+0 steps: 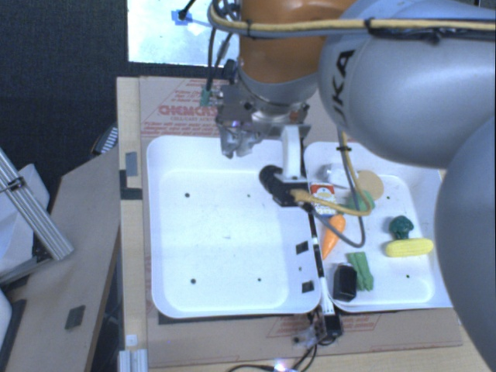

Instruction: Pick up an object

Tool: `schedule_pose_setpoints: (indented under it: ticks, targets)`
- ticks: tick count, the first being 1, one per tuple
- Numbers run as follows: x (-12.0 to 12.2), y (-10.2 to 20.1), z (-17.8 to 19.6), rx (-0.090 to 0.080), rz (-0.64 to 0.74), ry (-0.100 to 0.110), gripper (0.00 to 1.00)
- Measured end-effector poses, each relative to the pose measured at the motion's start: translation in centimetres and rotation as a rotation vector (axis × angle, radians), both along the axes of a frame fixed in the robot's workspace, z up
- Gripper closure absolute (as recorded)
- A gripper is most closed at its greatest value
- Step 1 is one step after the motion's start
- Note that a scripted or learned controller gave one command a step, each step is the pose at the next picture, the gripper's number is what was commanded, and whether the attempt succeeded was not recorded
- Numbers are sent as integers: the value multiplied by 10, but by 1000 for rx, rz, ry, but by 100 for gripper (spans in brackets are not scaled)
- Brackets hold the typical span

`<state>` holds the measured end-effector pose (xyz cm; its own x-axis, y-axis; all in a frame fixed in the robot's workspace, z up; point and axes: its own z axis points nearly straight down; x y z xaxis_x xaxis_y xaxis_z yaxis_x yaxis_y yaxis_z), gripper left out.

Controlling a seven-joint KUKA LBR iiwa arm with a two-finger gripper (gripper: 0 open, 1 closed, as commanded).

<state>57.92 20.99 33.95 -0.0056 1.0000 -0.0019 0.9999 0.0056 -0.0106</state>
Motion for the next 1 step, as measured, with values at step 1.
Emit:
schedule_pose_setpoints:
  ticks: [1]
  targets:
    - [-24,26,-70,1,0,-3,100]
